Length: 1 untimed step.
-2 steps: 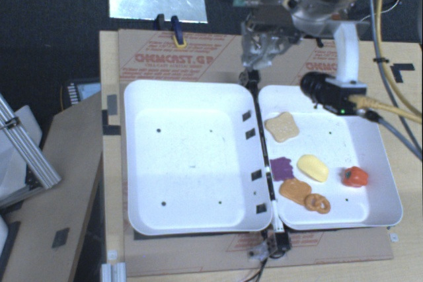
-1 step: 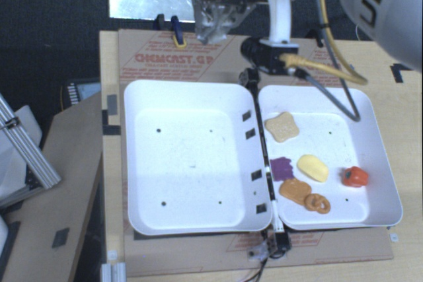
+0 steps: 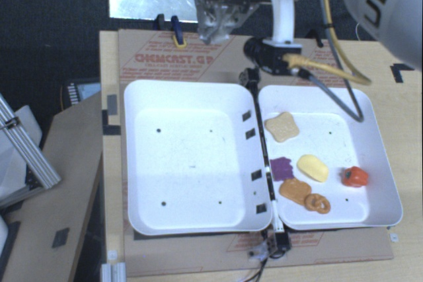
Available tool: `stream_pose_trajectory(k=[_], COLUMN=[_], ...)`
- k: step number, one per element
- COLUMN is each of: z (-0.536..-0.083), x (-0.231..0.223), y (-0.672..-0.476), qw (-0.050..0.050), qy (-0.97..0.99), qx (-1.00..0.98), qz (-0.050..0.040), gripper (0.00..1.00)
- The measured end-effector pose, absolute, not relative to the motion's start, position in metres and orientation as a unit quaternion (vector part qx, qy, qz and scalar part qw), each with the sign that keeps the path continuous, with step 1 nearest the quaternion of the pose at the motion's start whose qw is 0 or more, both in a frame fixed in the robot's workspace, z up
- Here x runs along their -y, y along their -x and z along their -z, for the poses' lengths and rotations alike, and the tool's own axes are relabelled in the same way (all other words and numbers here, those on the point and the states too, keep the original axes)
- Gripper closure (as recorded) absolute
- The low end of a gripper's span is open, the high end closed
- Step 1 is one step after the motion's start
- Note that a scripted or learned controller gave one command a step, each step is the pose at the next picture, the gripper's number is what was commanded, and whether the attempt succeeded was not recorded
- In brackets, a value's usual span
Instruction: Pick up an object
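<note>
The right bin holds several toy foods: a tan bread slice, a purple piece, a yellow lemon-like piece, a red pepper with a green stem, an orange-brown piece and a small pretzel. My gripper hangs high above the bench's back edge, beyond the left bin, far from all the pieces. Nothing shows between its fingers.
The left bin has a bare white floor. A black hinge strip runs between the two bins. Cardboard lies under them. A yellow-and-blue clamp sits at the cardboard's back edge. Metal framing stands at the left.
</note>
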<state>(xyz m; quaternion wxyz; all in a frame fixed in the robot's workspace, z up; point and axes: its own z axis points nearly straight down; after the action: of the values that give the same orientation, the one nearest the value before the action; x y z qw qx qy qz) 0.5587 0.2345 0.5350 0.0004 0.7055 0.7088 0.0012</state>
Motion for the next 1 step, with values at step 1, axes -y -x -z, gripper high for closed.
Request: stream_pose_trajectory(k=[1], z=[-0.536], x=[-0.1507], y=[-0.5306], qw=[0.001], qy=[-0.709], qx=[-0.705], qz=[-0.0005], gripper=[1.0])
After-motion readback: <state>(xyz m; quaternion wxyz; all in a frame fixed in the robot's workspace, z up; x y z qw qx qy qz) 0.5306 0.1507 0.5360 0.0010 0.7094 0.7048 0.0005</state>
